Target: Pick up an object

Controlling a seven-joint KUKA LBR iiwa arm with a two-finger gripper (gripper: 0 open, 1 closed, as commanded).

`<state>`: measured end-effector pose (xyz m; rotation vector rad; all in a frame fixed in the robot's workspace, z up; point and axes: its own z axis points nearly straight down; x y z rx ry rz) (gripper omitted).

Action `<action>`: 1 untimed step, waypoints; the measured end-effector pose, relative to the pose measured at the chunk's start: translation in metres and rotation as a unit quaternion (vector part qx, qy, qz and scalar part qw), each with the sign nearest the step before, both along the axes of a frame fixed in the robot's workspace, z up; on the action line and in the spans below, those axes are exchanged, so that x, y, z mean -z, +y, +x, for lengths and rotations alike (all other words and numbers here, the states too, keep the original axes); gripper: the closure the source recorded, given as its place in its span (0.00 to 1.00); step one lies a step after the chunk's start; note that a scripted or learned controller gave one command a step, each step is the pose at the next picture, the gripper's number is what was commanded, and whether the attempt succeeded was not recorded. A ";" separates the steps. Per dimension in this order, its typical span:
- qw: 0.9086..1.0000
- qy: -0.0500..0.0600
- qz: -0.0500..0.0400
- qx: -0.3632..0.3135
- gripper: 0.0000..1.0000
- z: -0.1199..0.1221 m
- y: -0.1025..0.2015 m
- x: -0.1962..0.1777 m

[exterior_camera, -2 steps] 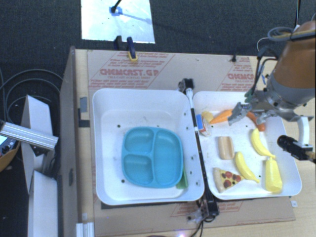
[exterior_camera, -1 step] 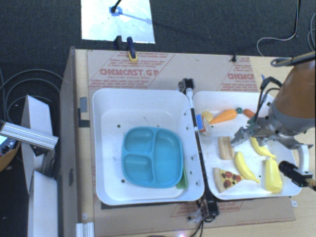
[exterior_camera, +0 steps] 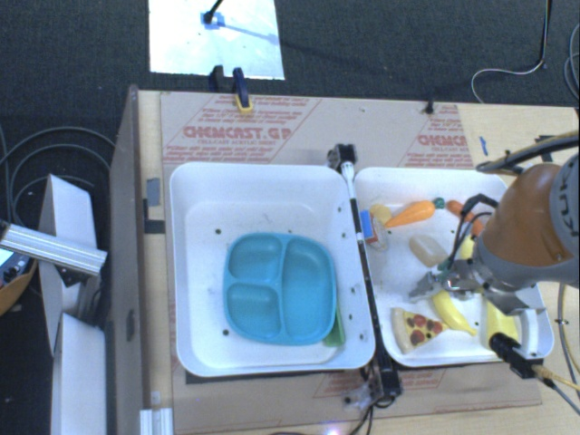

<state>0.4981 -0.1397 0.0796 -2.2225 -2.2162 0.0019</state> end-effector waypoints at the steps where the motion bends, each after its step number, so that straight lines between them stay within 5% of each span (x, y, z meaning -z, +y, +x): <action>1: 1.000 -0.003 0.000 -0.002 1.00 0.002 0.002 -0.015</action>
